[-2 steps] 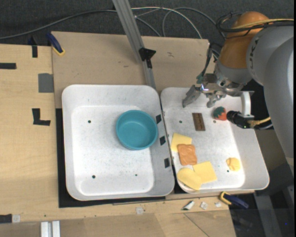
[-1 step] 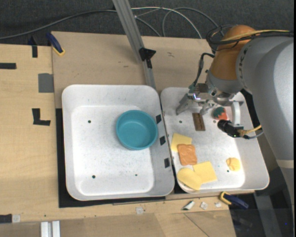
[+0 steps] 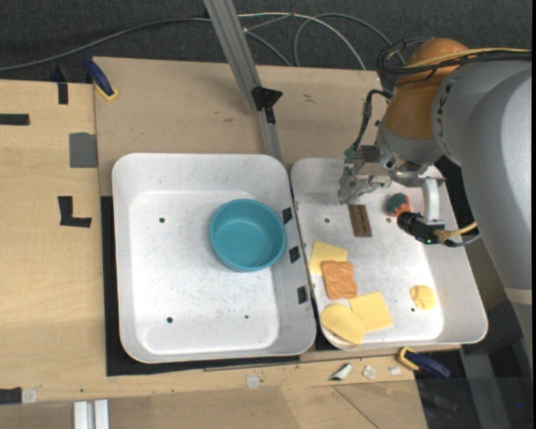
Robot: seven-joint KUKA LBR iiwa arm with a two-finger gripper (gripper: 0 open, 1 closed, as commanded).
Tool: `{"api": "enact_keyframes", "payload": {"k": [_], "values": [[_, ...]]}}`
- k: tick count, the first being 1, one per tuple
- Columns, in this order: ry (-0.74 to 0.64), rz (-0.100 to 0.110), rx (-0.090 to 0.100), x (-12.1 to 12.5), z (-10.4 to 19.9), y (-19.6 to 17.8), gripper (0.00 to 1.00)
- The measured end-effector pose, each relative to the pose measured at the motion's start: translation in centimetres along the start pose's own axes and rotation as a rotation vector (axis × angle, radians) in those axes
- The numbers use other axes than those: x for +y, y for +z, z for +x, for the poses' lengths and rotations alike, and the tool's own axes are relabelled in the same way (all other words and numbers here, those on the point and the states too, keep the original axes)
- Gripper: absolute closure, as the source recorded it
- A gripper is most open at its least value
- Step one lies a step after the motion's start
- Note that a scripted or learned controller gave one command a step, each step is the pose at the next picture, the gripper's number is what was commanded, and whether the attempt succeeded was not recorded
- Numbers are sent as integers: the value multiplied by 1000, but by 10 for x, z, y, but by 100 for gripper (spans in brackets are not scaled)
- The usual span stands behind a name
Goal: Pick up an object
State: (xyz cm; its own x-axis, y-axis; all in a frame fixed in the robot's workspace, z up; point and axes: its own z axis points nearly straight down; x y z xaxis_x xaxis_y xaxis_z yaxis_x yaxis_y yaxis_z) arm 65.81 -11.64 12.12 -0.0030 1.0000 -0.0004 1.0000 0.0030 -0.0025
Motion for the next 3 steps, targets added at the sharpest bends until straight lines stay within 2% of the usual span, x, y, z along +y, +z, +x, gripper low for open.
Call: {"api": "enact_keyframes", "payload": {"k": [1, 2, 3], "values": [[2, -8, -1, 0, -6, -62, 100], [2, -5, 0, 0, -5, -88, 100], [-1, 0, 2, -21, 38, -82, 100]]}}
